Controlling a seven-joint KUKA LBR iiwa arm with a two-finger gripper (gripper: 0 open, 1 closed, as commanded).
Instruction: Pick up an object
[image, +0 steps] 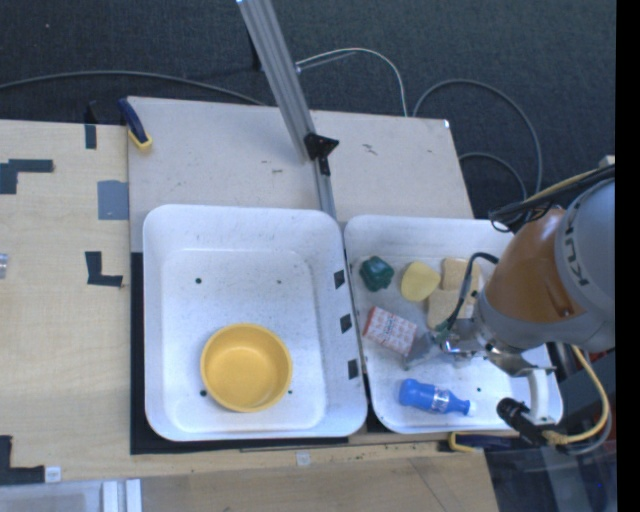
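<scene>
The right bin (400, 228) holds a dark green block (376, 272), a yellow rounded piece (420, 281), a tan piece (452, 283), a red and white patterned packet (389, 330) and a blue bottle (432, 397) lying on its side. My gripper (447, 345) reaches down into this bin from the right, between the packet and the tan piece, just above the blue bottle. The grey and orange wrist covers most of it.
The left bin (170, 235) contains a yellow bowl (246, 366) near its front. A grey metal pole (290, 90) slants across the back to the gap between the bins. Cables lie behind the right bin and along its front right corner.
</scene>
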